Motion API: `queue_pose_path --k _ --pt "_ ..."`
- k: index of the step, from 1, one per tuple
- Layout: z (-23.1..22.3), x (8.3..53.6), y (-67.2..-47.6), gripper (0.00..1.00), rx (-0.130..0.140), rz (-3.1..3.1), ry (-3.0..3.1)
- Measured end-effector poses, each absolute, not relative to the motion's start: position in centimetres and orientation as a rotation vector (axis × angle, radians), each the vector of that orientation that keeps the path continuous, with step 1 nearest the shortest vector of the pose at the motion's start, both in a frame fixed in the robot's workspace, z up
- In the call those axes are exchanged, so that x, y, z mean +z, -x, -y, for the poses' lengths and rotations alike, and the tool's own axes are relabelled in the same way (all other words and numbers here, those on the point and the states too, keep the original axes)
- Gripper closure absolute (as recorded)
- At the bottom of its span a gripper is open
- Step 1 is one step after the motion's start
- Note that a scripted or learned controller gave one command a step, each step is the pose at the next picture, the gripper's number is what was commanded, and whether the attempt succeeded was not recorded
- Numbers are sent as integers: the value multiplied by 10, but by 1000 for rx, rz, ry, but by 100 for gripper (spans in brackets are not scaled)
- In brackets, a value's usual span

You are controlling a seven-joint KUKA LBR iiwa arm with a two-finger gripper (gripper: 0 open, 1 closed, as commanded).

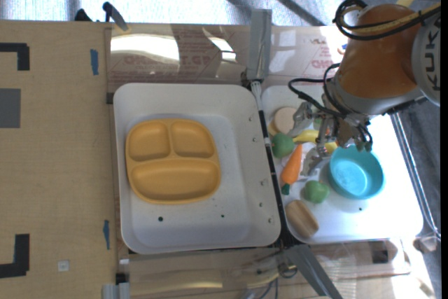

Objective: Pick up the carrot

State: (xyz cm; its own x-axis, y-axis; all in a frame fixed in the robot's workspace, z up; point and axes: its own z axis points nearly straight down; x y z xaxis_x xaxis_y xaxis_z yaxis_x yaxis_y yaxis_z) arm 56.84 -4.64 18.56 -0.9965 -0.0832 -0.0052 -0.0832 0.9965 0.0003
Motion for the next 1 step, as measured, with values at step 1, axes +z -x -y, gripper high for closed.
queue_pose_path --k 1 --pt "97 143 -574 0 1 -3126 315"
